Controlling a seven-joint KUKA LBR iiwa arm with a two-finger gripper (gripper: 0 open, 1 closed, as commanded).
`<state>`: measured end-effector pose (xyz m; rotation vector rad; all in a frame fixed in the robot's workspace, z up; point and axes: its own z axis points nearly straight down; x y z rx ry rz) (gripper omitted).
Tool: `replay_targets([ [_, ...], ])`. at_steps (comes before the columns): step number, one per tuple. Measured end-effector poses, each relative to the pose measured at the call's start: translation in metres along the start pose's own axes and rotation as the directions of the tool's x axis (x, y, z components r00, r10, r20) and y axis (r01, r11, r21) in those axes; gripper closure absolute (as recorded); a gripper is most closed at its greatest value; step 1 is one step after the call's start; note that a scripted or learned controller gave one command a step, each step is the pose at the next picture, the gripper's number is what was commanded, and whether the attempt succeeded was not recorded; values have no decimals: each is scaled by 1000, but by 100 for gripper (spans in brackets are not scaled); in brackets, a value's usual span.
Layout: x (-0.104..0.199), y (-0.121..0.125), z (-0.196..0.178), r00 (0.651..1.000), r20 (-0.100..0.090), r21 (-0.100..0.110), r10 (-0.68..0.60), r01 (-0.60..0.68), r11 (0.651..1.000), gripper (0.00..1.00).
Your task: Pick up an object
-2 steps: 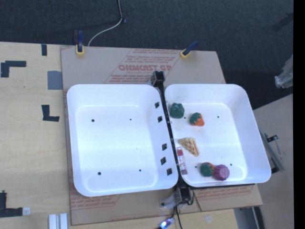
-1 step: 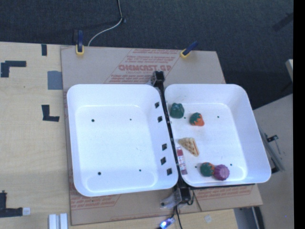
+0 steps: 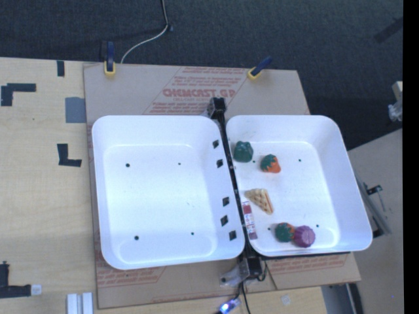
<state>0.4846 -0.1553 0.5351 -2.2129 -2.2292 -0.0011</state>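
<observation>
Looking down on the two white bins, I cannot tell whether the claw is released or clenched. Every candidate lies in the right bin (image 3: 327,142): a dark green toy (image 3: 243,151) near the divider, an orange-red strawberry-like piece (image 3: 270,164) just beside it, a tan wedge (image 3: 259,200) lower down, a small red-and-white packet (image 3: 247,218) against the divider wall, and a green piece (image 3: 283,231) touching a purple one (image 3: 304,236). The left bin (image 3: 157,188) adjoins it on brown cardboard (image 3: 190,90).

The pose of the arm and the state of its gripper cannot be told from here.
</observation>
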Motion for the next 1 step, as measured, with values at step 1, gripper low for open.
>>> replay_targets([
  [1,80,0,0,1000,0,0,-1,1,1000,100],
])
